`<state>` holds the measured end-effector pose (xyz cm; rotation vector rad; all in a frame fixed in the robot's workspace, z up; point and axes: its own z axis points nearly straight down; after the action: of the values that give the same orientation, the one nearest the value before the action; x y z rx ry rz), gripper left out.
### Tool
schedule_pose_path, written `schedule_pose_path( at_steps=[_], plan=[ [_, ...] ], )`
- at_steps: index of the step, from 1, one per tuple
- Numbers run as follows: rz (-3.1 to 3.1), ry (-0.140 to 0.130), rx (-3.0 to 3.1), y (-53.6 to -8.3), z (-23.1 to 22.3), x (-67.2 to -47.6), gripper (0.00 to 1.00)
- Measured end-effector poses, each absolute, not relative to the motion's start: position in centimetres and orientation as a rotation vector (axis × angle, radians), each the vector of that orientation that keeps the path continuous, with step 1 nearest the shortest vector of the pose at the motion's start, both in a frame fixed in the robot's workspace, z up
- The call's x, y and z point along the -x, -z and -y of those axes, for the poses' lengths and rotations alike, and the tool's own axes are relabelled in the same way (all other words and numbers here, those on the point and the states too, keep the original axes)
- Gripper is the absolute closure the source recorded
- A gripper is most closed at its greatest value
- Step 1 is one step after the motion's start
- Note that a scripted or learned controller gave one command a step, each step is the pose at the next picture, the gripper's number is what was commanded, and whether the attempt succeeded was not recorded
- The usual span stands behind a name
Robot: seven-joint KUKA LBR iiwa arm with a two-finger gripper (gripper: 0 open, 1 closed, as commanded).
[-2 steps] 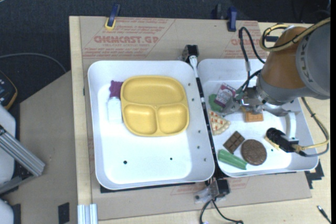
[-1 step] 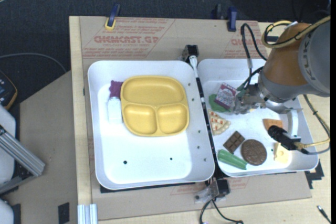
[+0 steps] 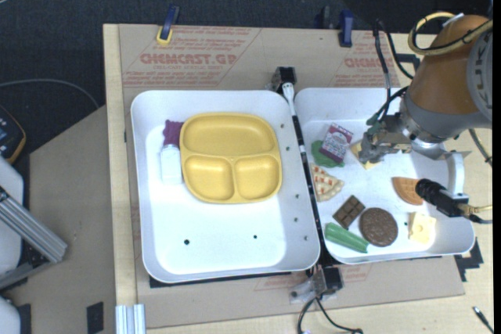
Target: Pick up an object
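Two bins, arm working over the right one.
Gripper [image 3: 374,149] is hanging low near the right bin's [image 3: 354,99] back wall, beside the purple carton [image 3: 337,143]; finger state cannot be determined. Food items are crowding the front edge; the yellow tray [image 3: 231,156] is occupying the left bin [image 3: 211,246].

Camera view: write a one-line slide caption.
Gripper hovers in the right bin of toy food; yellow divided tray sits in the left bin.
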<state>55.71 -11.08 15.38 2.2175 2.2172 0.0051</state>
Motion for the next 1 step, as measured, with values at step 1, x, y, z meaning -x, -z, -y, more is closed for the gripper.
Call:
schedule_pose_path(
  at_steps=[1],
  plan=[
    [-2.218,-0.008,-2.214,-21.63,10.53,-56.23,1.0]
  ],
)
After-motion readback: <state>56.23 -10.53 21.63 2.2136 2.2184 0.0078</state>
